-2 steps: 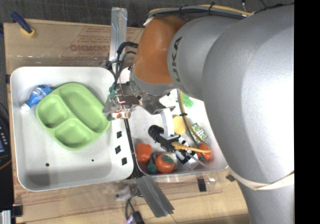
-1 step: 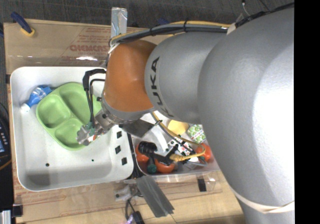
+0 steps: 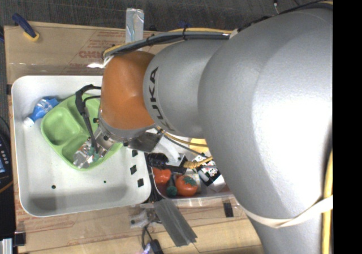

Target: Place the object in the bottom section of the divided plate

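The grey KUKA arm's two-finger gripper (image 3: 90, 154) hangs directly over the bottom section of the green divided plastic plate (image 3: 59, 125) in the left white bin (image 3: 34, 190); its grasp and the object cannot be made out.

Green divided plate (image 3: 63, 128) in left bin (image 3: 34, 190)

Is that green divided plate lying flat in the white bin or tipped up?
Cannot tell for sure. The green divided plate sits inside the left bin, but the arm covers its right part.
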Robot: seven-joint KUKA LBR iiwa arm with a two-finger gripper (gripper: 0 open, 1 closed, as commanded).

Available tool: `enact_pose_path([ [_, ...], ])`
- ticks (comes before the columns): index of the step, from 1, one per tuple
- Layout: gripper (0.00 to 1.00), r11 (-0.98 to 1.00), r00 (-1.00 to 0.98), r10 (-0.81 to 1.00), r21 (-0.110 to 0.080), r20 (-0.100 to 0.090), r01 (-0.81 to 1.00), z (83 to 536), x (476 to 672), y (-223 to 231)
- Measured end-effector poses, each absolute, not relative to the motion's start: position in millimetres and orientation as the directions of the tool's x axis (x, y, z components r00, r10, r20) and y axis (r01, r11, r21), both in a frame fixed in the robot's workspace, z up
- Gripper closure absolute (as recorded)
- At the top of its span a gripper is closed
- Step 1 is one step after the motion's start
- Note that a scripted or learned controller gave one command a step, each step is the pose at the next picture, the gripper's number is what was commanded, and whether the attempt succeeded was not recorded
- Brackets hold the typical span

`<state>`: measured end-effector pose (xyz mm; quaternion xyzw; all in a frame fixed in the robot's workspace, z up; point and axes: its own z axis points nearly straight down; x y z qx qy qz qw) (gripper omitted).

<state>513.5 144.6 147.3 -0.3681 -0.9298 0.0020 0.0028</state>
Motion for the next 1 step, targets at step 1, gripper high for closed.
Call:
enact_pose_path([
  [1,0.00,0.729,-0.729,0.684,-0.005,0.003,0.684,147.4,513.6,144.4],
])
